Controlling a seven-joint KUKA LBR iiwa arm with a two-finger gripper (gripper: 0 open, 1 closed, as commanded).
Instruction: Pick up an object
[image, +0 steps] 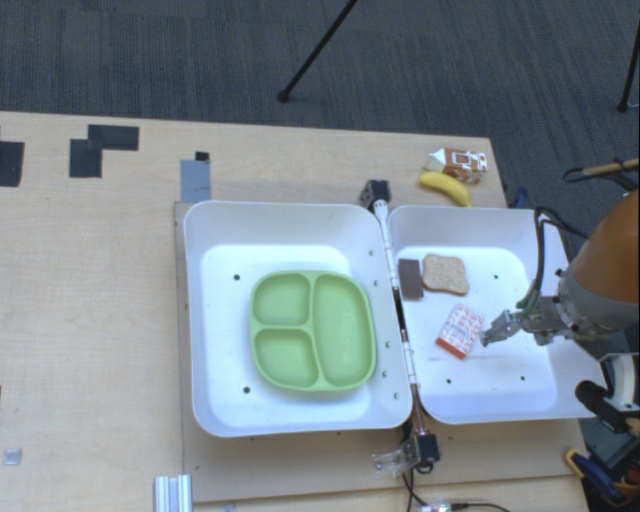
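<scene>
Jaws (497, 331) just beside packet (460, 330).

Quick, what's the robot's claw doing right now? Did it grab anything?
Claw: in the right bin, right beside the red-and-white packet. Nothing seen between its fingers; open or shut cannot be told.

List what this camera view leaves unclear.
- Gripper: small and blurred; finger state unreadable, contact with the red-and-white packet unclear.
- Arm: cut off by the right edge.
- Dark brown block: too small to identify.
- Small carton beside the banana: print unreadable.
</scene>
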